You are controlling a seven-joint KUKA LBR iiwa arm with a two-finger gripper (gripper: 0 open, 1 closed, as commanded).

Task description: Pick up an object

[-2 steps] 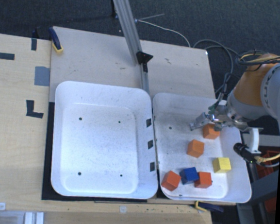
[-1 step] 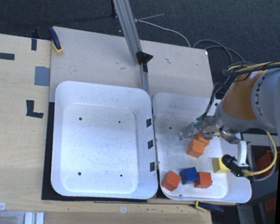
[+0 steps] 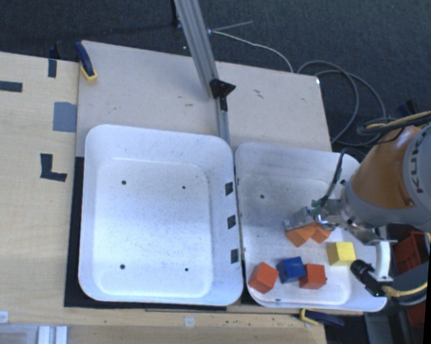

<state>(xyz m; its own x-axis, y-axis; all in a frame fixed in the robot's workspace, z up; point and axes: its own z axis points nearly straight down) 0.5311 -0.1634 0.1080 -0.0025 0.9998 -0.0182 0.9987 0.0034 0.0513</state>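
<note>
The camera view looks down at a slant on two shallow white bins set side by side on the bench. The left bin [image 3: 155, 215] shows its speckled floor and four small dark dots. The right bin [image 3: 275, 180] holds all the blocks, gathered toward its near right part.

The arm [image 3: 395, 176], grey with its orange band, comes in from the right and bends down into the right bin. Its gripper [image 3: 308, 222] sits low over the bin floor, right at an orange block [image 3: 304, 234], which lies tilted just under the metal tip. The gripper seems to touch the top of that block, though the view is too coarse here to be sure, and I cannot tell whether the fingers stand wide, narrow or closed on it.

Just right of the orange block lies a yellow block [image 3: 341, 253], close by but apart from it. Nearer the front wall three blocks sit in a row (almost touching one another): an orange-red block [image 3: 264, 276] at the left, a blue block [image 3: 292, 268] in the middle, and a red block [image 3: 313, 276] at the right.

Behind the bins a slanted metal rail [image 3: 201, 39] crosses the board, ending at a black clamp [image 3: 221, 89].
</note>
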